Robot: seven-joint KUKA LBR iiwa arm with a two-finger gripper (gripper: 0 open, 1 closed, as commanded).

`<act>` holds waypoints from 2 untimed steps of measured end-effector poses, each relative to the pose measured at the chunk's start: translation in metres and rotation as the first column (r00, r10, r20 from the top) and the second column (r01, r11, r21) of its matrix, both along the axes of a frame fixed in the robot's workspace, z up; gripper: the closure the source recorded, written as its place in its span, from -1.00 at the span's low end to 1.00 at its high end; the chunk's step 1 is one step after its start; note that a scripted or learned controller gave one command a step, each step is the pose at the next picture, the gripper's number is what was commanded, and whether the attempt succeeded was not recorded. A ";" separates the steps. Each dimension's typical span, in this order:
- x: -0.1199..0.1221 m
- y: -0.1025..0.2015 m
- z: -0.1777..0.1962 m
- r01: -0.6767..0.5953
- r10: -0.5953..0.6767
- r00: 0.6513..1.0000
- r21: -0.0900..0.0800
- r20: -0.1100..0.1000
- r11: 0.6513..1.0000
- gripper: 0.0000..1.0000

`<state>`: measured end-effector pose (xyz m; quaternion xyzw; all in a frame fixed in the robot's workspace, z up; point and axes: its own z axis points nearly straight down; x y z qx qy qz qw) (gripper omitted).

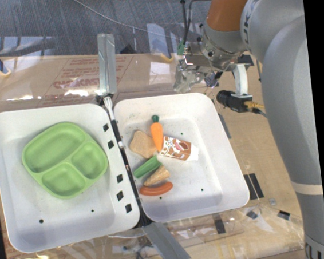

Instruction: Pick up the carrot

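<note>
An orange carrot [157,134] with a green top lies in the right bin [210,149], near its middle, pointing toward the far rim. It rests between a slice of bread [141,144] and a small brown-and-white carton [176,148]. My gripper [194,78] hangs above the right bin's far rim, up and to the right of the carrot, well apart from it. Nothing shows between its fingers.
A green pod [147,166], a wedge of bread [157,176] and a red sausage [156,189] lie in the right bin's near left part. The left bin [13,187] holds a green divided plate [65,159]. The grey arm fills the right side.
</note>
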<state>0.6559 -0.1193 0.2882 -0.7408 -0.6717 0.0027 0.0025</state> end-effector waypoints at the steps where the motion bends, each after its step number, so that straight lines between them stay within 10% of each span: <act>1: 0.000 0.059 -0.011 0.141 -0.141 0.990 0.000 0.001 0.990 1.00; 2: 0.001 0.066 0.039 0.494 -0.494 0.869 -0.001 0.004 0.869 1.00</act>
